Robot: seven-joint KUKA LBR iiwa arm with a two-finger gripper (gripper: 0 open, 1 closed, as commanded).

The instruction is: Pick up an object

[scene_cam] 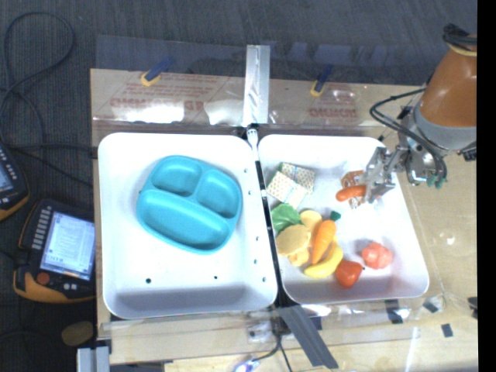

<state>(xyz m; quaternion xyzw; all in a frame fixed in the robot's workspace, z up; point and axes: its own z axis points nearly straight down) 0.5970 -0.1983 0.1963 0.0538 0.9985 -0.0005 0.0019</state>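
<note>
My gripper (375, 186) hangs over the upper right part of the right bin (403, 231). A small orange-red toy (351, 187) lies right against its left side; whether it is gripped cannot be made out. Lower in the same bin sit an orange carrot (324, 237), a yellow banana (325, 262), a pale yellow piece (293, 239), a green leafy piece (284, 215), a red pepper (349, 273), a pink-red round fruit (377, 255) and two checkered crackers (290, 180).
The left bin (116, 277) holds a blue divided plate (190, 201). A raised divider (262, 208) separates the bins. Cables and the orange-banded arm (453, 91) stand at the right rim. A handheld pendant (54, 246) lies off the bench at left.
</note>
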